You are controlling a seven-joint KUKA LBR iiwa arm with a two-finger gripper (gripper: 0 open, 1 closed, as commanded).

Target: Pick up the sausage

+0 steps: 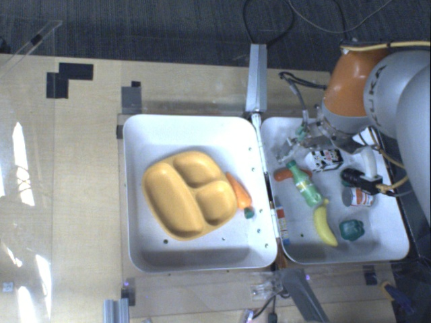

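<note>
The sausage (283,175), a short reddish-orange piece, lies on the floor of the right bin (377,249), close against that bin's left wall and about halfway along it. The cap end of a green bottle (306,187) touches or just overlaps its right end; the two are too close to separate by eye. Beyond the bottle, toward the bin's near edge, lie a banana (325,226) and a small teal object (351,229). A small can (357,198) stands nearer the right wall. A printed card (326,159) rests near the far edge.

The task looks barely started: the sausage sits in the bin with nothing gripping it, so the approach, the grasp and the lift all remain.

The gripper (301,142) hangs over the far left part of the right bin, near the sausage but apart from it, on its far side. Whether it is open or closed cannot be told from this angle; nothing is seen held in it. The arm reaches in from the right, its orange band (349,86) above the bin's far edge and the wrist pointing down.

In the left bin (202,251) a yellow divided plate (188,194) has a carrot (239,192) at its right edge.
</note>
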